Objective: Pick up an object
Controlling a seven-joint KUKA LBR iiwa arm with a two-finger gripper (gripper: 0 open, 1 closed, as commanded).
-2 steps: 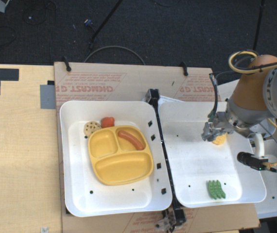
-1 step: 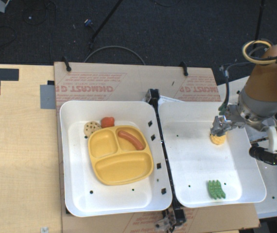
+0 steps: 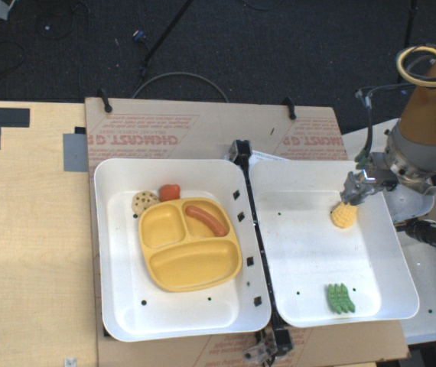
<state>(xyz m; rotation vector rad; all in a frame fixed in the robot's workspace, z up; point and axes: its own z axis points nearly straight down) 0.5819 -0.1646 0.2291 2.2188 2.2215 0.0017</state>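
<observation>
Yellow and knobbly, a small corn-like toy (image 3: pixel 343 216) lies in the right-hand white bin (image 3: pixel 310 281), just below the tip of the hand (image 3: pixel 353 189) and seemingly touching it; whether the toy sits between the hand's tips or merely under them cannot be told, nor whether the hand is spread or pressed together. The hand reaches in over the bin's right rim, with the grey arm (image 3: pixel 417 140) and its orange band rising behind it to the right. Further down the same bin from the hand, near the front edge, lies a green ridged toy (image 3: pixel 340 298), well apart from the yellow one. Across the black divider to the hand's left, the other white bin (image 3: pixel 118 281) holds a yellow compartment tray (image 3: pixel 187 262) with a reddish sausage (image 3: pixel 207 219) in its upper right section. Just beyond the tray's far edge lie a red tomato-like piece (image 3: pixel 170 192) and a speckled cookie (image 3: pixel 144 201), side by side. Both bins sit on a cardboard sheet (image 3: pixel 203 132) on the pale wooden tabletop (image 3: pixel 27 243).
</observation>
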